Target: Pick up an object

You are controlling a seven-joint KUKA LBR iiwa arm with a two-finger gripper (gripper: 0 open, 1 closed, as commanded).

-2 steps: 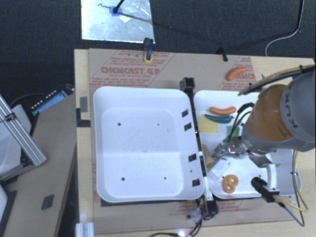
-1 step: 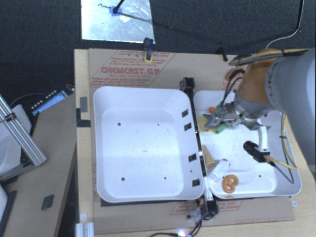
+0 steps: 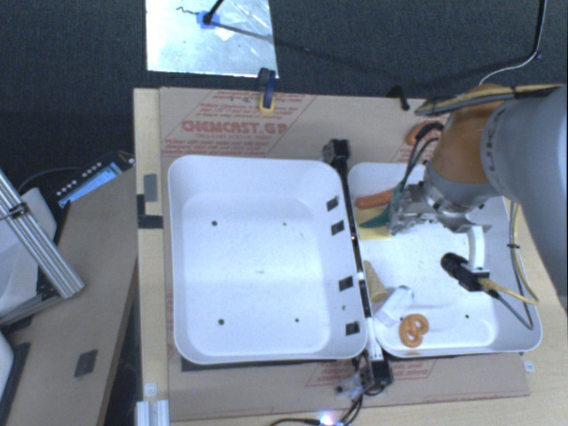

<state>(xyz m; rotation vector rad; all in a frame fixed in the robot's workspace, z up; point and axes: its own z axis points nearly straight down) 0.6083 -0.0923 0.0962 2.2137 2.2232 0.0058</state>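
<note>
The tool (image 3: 397, 221) hangs low over the right shallow white bin (image 3: 515, 331), above an orange strip (image 3: 371, 201) and yellow-green piece (image 3: 373, 230); its opening cannot be told. Approach step, judged: next, a closing descent onto one object. A pretzel-shaped brown piece (image 3: 413, 329) lies near the front wall.

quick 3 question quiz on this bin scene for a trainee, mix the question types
1. True or false: the pretzel-shaped item lies in the left bin.
2. Which bin is the end effector over? A) left B) right
3. Fill in: the orange item beside the end effector lies near the right bin's ____ edge.

Key: 1 false, it lies in the right bin; 2 B; 3 far (top of the camera view).
</note>
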